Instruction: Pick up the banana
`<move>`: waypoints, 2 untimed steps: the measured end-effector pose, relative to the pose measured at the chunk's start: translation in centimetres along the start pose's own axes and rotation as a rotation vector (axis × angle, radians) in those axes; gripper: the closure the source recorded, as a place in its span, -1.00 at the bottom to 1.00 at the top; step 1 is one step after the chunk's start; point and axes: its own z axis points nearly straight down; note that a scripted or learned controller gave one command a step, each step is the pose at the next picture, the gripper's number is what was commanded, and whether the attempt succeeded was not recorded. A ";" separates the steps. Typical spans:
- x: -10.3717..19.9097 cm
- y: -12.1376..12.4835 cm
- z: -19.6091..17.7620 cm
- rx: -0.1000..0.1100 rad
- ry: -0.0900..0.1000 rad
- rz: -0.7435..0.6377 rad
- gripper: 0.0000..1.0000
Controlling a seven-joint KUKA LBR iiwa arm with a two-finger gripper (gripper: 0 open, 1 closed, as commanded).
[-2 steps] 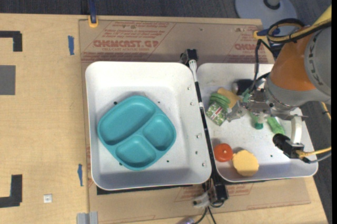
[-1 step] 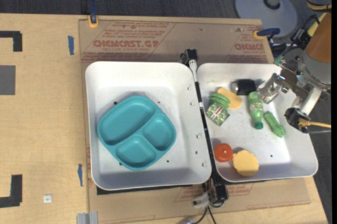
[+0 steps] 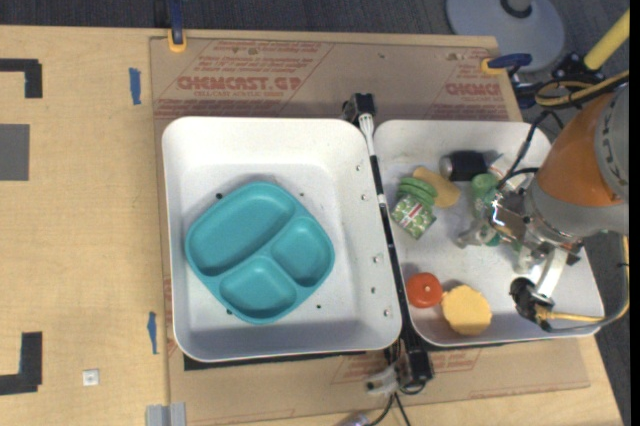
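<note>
Smooth, slightly glossy white plastic bins; matt turquoise plastic divided tray; brown printed cardboard sheet on pale wood-grain bench; bare metal gripper parts.

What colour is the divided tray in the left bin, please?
Teal, a plain turquoise blue, on the divided tray, seen clearly in the camera view.

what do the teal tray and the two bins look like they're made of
Teal tray: likely moulded plastic, matte with a faint sheen; one uniform colour, rounded compartments. Left bin and right bin: probably thin formed plastic, smooth white with soft highlights and rounded rims, though the view leaves it open.
</note>
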 end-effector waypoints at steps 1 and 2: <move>3.5 -5.1 -0.1 -0.002 0.001 0.378 -1.00; 2.9 -5.8 0.0 -0.005 0.002 0.757 -1.00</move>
